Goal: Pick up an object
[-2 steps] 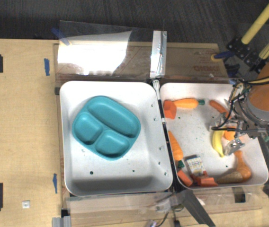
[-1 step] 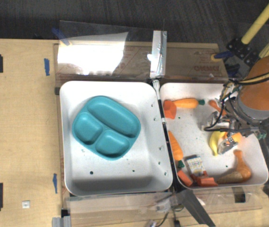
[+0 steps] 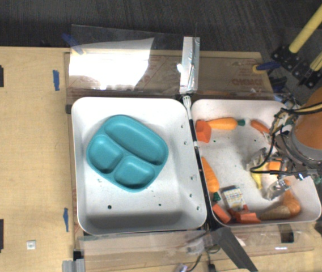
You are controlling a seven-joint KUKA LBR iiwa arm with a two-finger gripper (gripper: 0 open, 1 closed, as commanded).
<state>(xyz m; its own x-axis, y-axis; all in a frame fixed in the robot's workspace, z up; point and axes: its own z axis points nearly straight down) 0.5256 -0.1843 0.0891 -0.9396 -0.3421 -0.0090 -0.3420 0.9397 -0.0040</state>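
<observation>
Carrot [image 3: 279, 211] just beside hand [image 3: 273, 187]

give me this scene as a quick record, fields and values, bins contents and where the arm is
left bin: teal tray with three compartments
right bin: orange carrot near the top, orange cup beside it, small packet near the bottom, brown piece at bottom right
arm: over the right bin's right side
gripper: low in the right bin, grasp unclear
</observation>
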